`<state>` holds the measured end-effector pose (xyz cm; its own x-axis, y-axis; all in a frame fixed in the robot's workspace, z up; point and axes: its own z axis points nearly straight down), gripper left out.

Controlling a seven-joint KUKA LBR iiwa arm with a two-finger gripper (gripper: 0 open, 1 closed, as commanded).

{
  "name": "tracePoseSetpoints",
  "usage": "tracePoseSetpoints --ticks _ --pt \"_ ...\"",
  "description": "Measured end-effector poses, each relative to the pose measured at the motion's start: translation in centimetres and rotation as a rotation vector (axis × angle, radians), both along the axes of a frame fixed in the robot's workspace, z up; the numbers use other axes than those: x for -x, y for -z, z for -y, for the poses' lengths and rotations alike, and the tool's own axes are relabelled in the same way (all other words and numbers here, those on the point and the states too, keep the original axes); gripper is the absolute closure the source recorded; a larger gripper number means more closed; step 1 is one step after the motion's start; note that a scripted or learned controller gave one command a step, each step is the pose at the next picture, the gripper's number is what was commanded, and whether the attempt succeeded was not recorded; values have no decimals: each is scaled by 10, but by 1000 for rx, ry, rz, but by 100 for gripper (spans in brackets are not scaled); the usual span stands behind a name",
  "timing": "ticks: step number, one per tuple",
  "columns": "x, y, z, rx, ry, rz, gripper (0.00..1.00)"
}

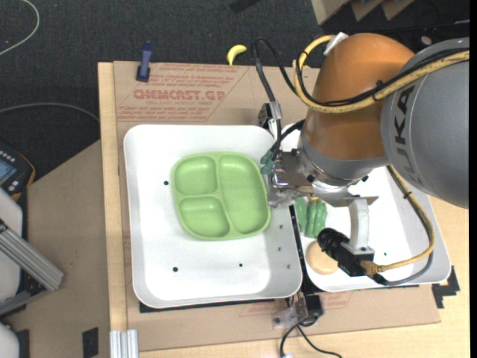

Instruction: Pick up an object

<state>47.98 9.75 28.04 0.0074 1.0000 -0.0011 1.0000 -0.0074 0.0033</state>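
While arm (373,110) overhangs, green plate (221,195), left bin (149,259)

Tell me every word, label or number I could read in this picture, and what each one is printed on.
"CHEMCAST G P" in red letters, on the brown board behind the left bin.
Smaller red lines above and below it on the same board: too blurred to read.
"KU", part of a bigger word, in dark letters on the grey arm.
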Motion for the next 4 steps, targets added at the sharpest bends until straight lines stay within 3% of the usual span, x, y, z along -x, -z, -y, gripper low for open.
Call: tracePoseSetpoints --ticks 1,2,3,4 --pt "-1 -162 -47 -9 -15 16 100" --pt "0 -192 -63 -4 -10 4 100" --pt "2 -50 -6 4 1 -19 100" --pt "0 -250 -39 -9 -12 18 100"
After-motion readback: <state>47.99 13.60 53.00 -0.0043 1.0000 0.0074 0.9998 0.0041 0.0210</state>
